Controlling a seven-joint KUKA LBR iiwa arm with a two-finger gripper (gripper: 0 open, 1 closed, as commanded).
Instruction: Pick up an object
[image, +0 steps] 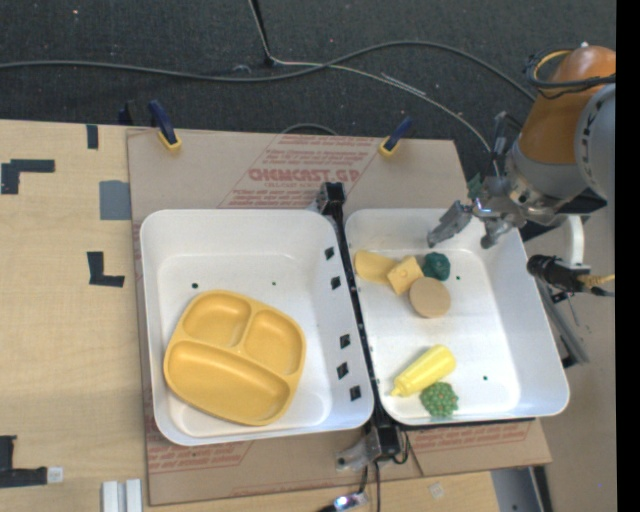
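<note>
My gripper (468, 232) hangs over the far edge of the right bin (510, 330), its two grey fingers spread open with nothing between them. Just below and left of it lie a dark green ball (436, 265), a yellow cheese wedge (405, 274), a pale yellow piece (372, 265) and a tan round disc (430, 297). Near the bin's front lie a yellow corn cob (424, 370) and a green broccoli floret (439, 399).
The left bin (165, 240) holds a yellow divided plate (235, 355). A black divider with clips (345, 300) runs between the bins. Blue and yellow clamps (164, 125) (396, 134) pin the cardboard at the back. Cables cross the dark floor behind.
</note>
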